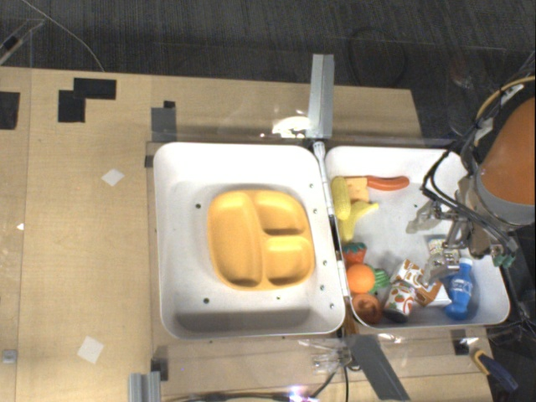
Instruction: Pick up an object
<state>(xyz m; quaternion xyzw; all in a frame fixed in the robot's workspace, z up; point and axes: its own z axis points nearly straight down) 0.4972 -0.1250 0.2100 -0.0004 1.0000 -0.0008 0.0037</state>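
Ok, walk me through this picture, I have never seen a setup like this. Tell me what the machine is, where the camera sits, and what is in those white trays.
One camera looks down at a slant on a wooden bench with two shallow white bins. The grey and orange thing at the right is a robot arm; its pincer hangs over the right bin. I cannot tell whether it grips anything. The left bin holds a yellow divided tray. The right bin holds toy food: a banana, a hot dog sausage, an orange, a small printed carton and a blue bottle.
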